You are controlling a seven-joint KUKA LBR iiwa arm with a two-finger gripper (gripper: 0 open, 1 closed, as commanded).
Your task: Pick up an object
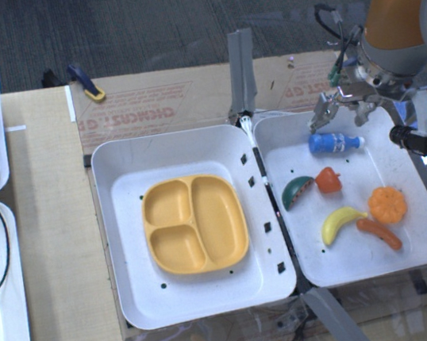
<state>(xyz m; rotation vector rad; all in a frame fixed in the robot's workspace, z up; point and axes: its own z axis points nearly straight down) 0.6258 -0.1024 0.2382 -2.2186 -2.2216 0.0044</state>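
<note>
Toward the upper right of the frame, my tool (341, 105) hangs over the far edge of the right bin (318, 269), just above and a little behind the blue bottle (334, 142). Its metal fingers (323, 112) look spread apart with nothing between them, so I am carrying nothing yet. I judge I am lined up there because the bottle is the nearest thing to my reach, and it lies on its side with room around it.

Everything I could pick sits in that right bin. Below the bottle are a watermelon slice (297, 191) and a small red-orange fruit (327, 180), close together but seemingly not touching. Lower still, a banana (341, 223) curves toward a carrot (381, 234), which lies just under an orange pumpkin-like piece (387, 205). Those three crowd one another, so a grasp there would likely knock a neighbour.

At the centre, the left bin (117, 221) holds a yellow divided plate (195, 224) lying flat, well apart from my tool.

The bottle's round body may roll when I close on it, so I would want to descend squarely across its width.
</note>
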